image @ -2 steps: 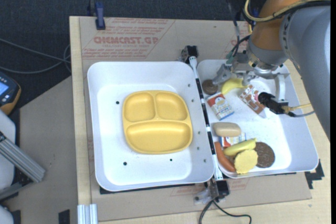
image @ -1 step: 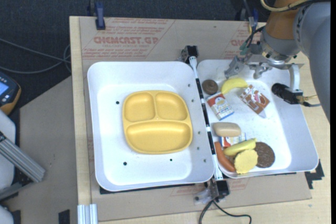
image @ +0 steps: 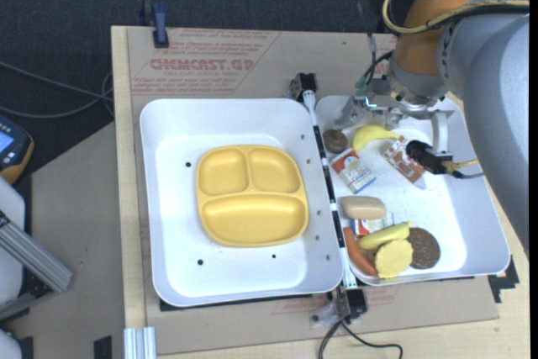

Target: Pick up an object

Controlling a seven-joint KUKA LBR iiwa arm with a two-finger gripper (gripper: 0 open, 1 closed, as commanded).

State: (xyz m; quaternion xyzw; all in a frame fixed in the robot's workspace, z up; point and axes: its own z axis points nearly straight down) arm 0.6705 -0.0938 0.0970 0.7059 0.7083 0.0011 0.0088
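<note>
Low over the right bin, the claw hangs just above the yellow banana; whether it is apart or together I cannot tell; it should descend straight, avoiding the small packet beside it.

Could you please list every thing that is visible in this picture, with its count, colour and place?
bins: 2, white, side by side on the bench
divided plate: 1, yellow, middle of left bin
banana: 1, yellow, top of right bin, under the claw
packets: 2, red and white, right bin, centre
brown round piece: 1, brown, right bin, top left
food pile: several, yellow, orange, beige, brown, bottom of right bin
blue clamp: 1, blue, bench's top edge
arm: 1, grey and orange, right
claw: 1, metal, over right bin's top
</note>
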